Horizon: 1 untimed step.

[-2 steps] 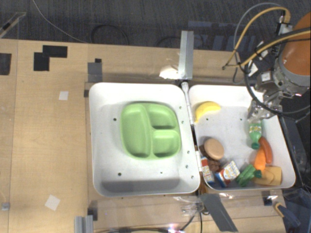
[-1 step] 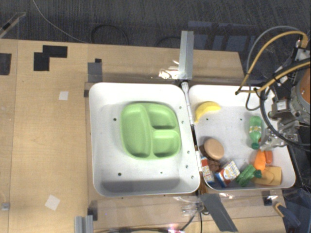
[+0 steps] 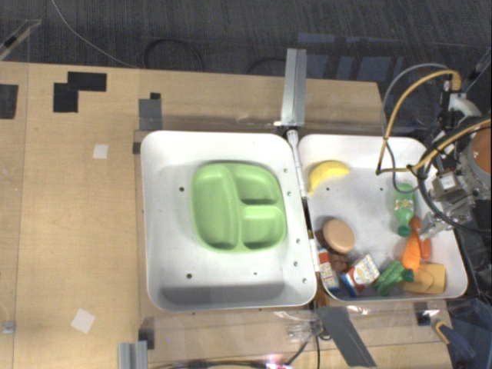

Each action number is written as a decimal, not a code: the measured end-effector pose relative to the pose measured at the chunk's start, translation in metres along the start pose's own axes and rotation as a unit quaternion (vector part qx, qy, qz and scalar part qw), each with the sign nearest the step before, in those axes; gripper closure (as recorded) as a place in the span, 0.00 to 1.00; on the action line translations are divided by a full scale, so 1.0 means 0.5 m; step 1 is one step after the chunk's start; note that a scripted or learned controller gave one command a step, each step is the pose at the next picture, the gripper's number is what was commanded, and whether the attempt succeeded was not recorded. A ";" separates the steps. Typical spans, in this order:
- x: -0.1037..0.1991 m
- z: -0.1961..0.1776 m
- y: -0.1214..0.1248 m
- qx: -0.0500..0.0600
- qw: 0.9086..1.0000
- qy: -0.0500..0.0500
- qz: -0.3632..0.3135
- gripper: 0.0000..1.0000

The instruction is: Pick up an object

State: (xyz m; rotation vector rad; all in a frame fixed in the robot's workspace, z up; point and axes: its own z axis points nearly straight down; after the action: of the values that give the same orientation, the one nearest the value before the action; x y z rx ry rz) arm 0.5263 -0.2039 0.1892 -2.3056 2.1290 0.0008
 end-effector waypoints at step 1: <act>-0.048 -0.136 -0.113 0.005 1.000 0.001 0.002 1.00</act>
State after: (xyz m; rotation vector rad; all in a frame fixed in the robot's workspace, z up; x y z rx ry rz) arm 0.5804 -0.1757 0.2574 -2.2963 2.1307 -0.0136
